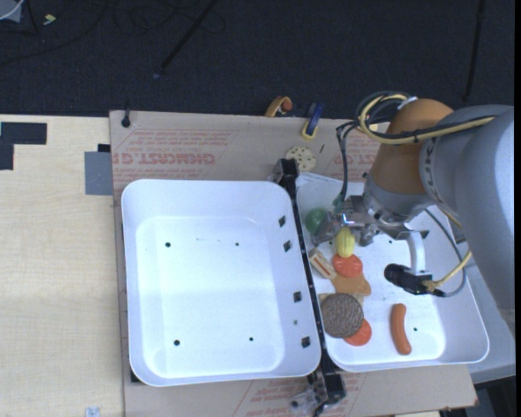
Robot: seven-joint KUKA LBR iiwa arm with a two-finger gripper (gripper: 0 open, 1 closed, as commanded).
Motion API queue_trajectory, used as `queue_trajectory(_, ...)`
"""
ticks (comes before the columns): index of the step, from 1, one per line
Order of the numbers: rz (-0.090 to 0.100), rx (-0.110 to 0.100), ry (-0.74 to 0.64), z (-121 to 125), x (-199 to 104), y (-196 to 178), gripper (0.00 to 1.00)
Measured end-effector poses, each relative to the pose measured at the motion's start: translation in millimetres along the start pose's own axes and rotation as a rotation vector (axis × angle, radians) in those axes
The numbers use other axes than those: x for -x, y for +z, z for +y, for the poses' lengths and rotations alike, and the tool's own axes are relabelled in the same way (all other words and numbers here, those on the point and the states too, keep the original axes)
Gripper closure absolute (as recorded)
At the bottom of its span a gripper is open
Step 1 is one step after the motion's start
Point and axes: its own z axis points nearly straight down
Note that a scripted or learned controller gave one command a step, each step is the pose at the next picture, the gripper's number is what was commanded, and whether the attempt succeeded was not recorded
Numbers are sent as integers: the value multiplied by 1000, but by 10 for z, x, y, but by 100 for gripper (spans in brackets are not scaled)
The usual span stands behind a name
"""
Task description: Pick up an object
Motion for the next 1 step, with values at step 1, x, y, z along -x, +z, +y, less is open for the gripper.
queue_trajectory(1, 1, -2, 6, -21, 16, -122, 100)
